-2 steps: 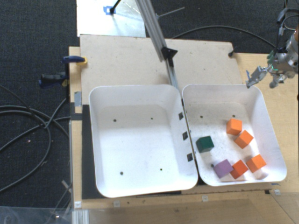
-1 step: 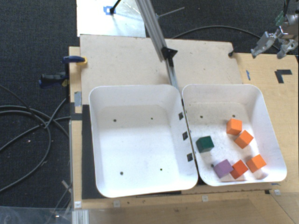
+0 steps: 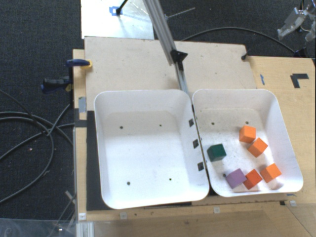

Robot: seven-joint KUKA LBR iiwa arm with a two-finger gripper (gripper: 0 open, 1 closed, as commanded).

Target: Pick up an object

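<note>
Several small cubes lie in the right bin (image 3: 279,113). An orange cube (image 3: 248,134) and another orange cube (image 3: 257,147) sit near its right wall. Along the front lie a third orange cube (image 3: 270,172), a red-orange cube (image 3: 253,178) and a purple cube (image 3: 235,177), the last two touching. A dark green cube (image 3: 216,152) rests close to the bin's left wall. My gripper (image 3: 292,23) hangs at the top right corner of the view, far behind the bins and well away from every cube.
The left bin (image 3: 101,132) stands beside the right one, their walls touching. A slanted metal pole (image 3: 165,31) runs down to the bins' shared back corner. A blue and yellow clamp (image 3: 76,63) and loose cables (image 3: 29,132) lie at the left.
</note>
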